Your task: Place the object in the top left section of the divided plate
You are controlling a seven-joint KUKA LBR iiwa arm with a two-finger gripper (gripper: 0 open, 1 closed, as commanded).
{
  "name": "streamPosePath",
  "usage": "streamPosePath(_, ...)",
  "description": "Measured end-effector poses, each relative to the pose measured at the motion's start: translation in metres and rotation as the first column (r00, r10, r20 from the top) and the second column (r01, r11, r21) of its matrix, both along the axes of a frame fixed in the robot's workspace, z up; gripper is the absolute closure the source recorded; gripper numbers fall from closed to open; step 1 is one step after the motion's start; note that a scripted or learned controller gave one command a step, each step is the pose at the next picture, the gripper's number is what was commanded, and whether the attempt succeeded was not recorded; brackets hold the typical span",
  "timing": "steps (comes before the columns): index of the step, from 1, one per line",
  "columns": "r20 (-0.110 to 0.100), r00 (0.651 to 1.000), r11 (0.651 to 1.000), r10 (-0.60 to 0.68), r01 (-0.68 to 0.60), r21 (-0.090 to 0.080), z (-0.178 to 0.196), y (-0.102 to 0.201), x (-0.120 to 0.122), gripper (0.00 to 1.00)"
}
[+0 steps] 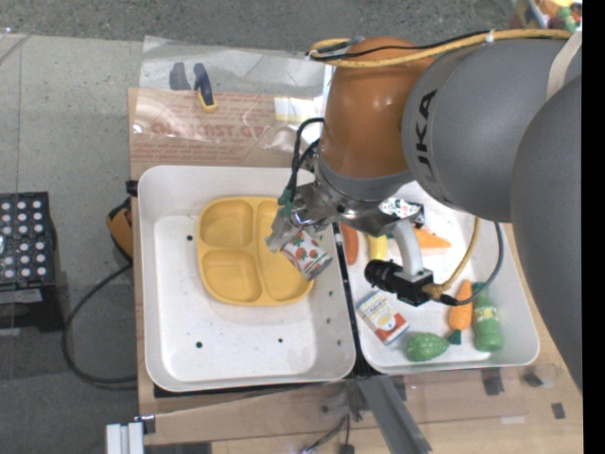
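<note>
Reaching in from the right, the grey arm [492, 121] with its orange band [373, 102] covered the far right of the scene. Two white bins sat side by side: the left bin [170, 339] carried the yellow divided plate [241, 253], the right bin [515, 343] held toy foods, among them a carrot [351, 244], a small carton [383, 316] and a green vegetable [425, 346]. The gripper [293, 223] hung over the plate's right side, fingers closed on a small white carton with red and green print [307, 252]. That carton sat tilted above the plate's right section, not in the top left one.
</note>
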State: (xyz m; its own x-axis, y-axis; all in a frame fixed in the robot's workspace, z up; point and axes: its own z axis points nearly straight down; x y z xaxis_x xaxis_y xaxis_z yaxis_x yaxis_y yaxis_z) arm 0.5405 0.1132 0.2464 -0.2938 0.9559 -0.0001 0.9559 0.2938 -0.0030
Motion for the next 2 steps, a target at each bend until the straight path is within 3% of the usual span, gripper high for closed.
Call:
streamPosePath(1,0.002,0.946,0.946,0.324,-0.324,0.000,-0.0101,0.0458,0.0260,1.00)
streamPosePath(2,0.002,0.946,0.946,0.324,-0.324,0.001,-0.0100,0.0459,0.0261,0.00)
